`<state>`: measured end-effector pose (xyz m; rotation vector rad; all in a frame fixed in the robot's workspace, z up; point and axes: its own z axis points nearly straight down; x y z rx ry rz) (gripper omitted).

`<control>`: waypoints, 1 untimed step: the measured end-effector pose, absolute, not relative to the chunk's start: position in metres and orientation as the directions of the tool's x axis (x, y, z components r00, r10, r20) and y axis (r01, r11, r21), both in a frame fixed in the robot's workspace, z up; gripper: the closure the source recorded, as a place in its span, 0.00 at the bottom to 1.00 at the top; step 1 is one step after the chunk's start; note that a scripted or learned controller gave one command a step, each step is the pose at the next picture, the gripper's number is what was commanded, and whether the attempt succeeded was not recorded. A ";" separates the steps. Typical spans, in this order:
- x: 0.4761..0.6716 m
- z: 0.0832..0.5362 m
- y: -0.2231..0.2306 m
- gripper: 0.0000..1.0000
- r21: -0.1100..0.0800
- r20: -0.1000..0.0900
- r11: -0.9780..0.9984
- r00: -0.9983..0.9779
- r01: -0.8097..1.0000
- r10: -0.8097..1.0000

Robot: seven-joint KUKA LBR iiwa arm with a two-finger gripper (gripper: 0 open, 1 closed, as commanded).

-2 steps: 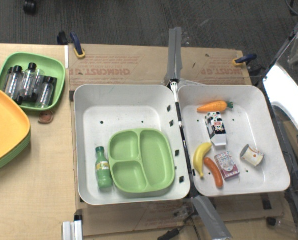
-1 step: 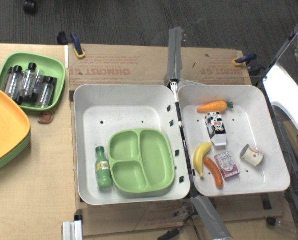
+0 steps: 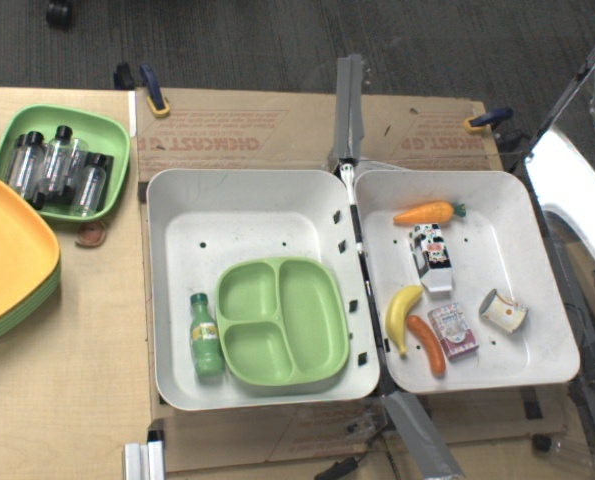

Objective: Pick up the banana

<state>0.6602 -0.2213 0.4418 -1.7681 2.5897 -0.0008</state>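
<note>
The yellow banana (image 3: 401, 317) lies curved in the right bin (image 3: 537, 268), near its lower left corner. A red sausage (image 3: 427, 345) rests against the banana's right side. Just right of that sits a small pink packet (image 3: 452, 330).
The right bin also holds an orange carrot (image 3: 425, 213), a white carton (image 3: 432, 258) and a small white-and-brown piece (image 3: 503, 311). In the left bin (image 3: 177, 208) are a green divided tray (image 3: 280, 320) and a green bottle (image 3: 205, 336). Left of the bins stand a green dish with dark bottles (image 3: 59, 163) and stacked orange plates (image 3: 7, 268).
</note>
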 end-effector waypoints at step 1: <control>0.660 0.442 -0.221 1.00 -0.004 -0.004 0.307 -0.307 -0.952 -0.952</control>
